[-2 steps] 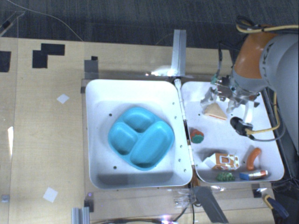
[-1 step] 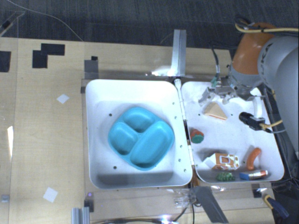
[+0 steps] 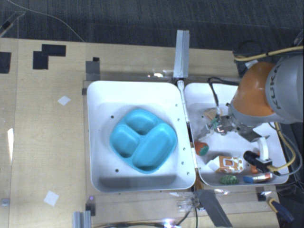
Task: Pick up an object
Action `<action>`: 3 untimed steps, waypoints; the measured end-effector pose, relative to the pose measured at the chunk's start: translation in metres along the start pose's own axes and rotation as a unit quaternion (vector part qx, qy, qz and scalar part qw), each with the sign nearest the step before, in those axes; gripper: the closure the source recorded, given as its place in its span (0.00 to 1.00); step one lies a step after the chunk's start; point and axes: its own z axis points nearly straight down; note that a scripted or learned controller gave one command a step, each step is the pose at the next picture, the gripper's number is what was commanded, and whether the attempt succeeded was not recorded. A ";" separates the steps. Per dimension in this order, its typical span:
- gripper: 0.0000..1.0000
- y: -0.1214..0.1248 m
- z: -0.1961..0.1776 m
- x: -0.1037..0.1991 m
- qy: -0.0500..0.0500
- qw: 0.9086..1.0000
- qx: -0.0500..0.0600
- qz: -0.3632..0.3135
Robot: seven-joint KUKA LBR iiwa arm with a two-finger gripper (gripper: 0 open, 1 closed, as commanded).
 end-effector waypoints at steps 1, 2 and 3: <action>0.00 0.111 -0.005 -0.025 0.003 0.986 0.007 -0.168; 0.00 0.074 0.003 -0.033 0.000 0.970 0.001 -0.241; 0.00 0.102 0.003 -0.028 0.001 0.974 0.004 -0.224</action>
